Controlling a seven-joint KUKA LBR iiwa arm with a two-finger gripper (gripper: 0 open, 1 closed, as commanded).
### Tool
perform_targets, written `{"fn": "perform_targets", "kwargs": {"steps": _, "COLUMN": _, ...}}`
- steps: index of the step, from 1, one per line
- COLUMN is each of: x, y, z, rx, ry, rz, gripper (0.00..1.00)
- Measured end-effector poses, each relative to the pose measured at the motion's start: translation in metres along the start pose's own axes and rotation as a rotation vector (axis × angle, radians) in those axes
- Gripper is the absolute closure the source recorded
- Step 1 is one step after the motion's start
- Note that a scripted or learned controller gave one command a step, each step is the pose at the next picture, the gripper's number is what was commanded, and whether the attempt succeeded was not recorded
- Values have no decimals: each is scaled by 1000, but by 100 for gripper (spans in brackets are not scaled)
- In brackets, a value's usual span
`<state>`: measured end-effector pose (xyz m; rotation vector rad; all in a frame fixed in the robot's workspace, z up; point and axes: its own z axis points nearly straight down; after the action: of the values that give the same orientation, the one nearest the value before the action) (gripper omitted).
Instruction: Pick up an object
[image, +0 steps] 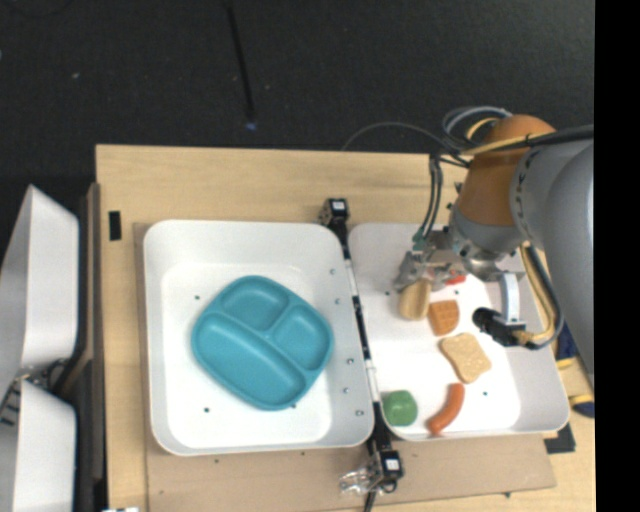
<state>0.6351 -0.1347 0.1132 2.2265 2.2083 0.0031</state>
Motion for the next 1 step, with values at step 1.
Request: {"fn": "perform_targets", "kwargs": {"steps": 1, "x": 4, "y": -3, "z": -47, "rx": -1, "ry": 2, "rz": -5, "gripper": 100}}
